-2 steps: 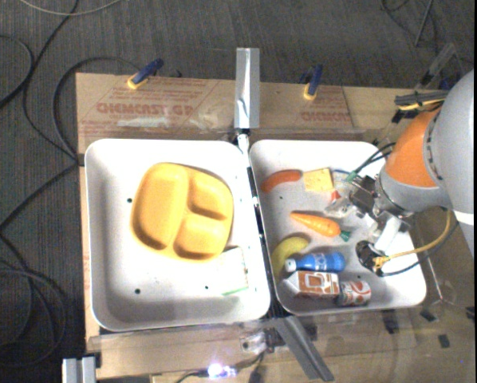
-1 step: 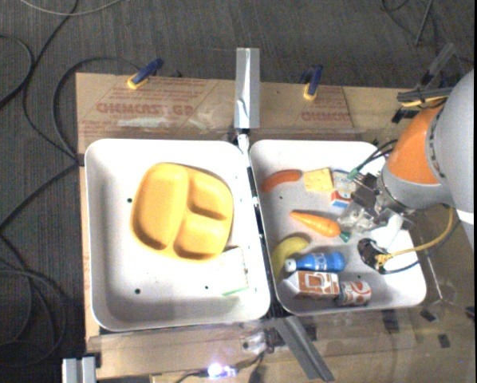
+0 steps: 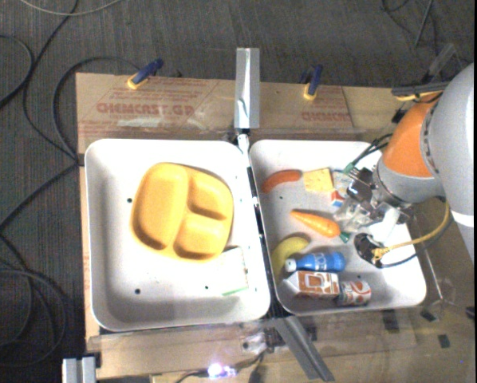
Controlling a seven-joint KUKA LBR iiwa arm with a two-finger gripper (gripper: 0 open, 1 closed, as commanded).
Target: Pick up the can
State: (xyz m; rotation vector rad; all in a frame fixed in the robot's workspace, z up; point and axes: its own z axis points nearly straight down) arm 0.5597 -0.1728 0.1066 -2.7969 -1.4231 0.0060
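The gripper (image 3: 360, 206) hangs over the right bin (image 3: 410, 294), just beside the carrot (image 3: 317, 223); whether it is open or closed cannot be told here. The can (image 3: 353, 293) lies on its side near the bin's front edge, touching the carton (image 3: 317, 283).

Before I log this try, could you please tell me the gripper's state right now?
Two-finger gripper: over the right white bin, above the orange carrot; open or closed cannot be told.

arm (image 3: 462, 134): grey shell; orange band | yellow cable (image 3: 430, 234) | end effector (image 3: 358, 206): metallic
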